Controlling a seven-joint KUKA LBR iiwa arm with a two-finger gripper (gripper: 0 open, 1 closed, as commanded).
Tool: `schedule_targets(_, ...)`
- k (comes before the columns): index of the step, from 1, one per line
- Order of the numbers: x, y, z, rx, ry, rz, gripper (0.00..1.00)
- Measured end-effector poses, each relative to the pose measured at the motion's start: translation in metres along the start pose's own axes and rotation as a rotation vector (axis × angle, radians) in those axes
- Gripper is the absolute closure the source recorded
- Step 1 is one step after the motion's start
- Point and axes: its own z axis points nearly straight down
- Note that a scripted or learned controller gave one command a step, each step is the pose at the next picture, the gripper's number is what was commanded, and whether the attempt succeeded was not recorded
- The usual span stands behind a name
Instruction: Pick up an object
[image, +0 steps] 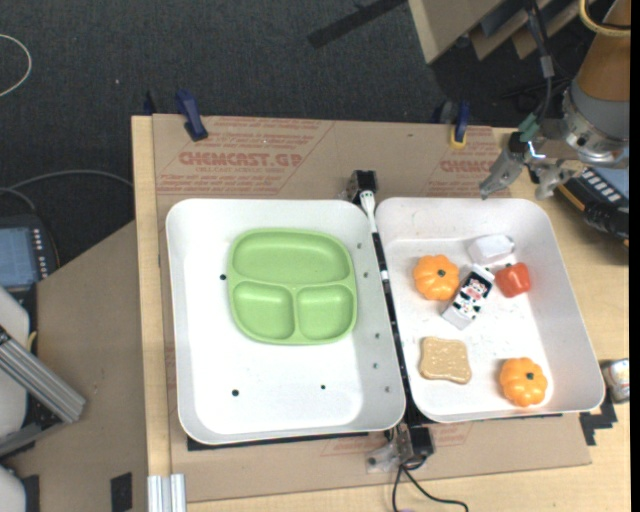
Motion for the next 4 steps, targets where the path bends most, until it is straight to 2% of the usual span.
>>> schedule_targets(1, 0.062, 0.004, 0.173, 0.006, 0.003, -0.005, 0.0)
schedule_targets(2, 0.143, -0.072, 0.058, 0.0, 0.005, -0.007, 0.0)
schedule_targets(3, 0.181, -0.135, 0.065, 0.008, 0.003, -0.003, 0.0)
schedule_targets(4, 0.11, -0.08, 0.064, -0.005, -0.004, 0.006, 0.0)
